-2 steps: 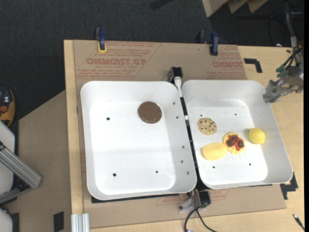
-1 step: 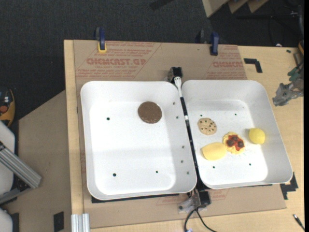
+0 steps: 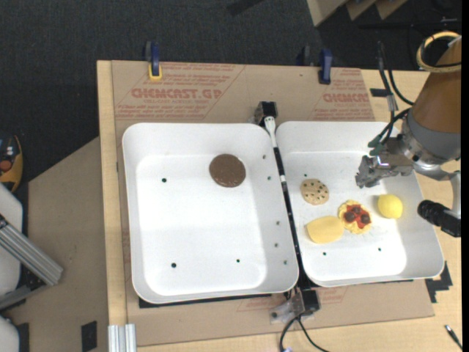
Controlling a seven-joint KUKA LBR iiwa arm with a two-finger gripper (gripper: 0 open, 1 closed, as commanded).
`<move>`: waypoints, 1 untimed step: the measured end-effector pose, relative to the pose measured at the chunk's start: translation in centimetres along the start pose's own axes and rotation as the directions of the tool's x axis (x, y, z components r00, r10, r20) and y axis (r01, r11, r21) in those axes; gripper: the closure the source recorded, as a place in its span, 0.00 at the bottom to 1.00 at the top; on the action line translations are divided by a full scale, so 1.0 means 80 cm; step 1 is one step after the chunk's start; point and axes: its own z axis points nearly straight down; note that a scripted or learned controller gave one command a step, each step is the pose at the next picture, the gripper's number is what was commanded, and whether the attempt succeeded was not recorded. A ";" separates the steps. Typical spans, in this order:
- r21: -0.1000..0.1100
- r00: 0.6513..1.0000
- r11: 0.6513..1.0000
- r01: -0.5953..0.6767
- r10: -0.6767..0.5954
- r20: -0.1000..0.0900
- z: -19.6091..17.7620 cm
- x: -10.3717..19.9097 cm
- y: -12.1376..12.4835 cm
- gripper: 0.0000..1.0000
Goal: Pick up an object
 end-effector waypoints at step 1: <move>-0.028 1.000 1.000 -0.007 0.007 0.011 -0.208 -0.013 -0.026 1.00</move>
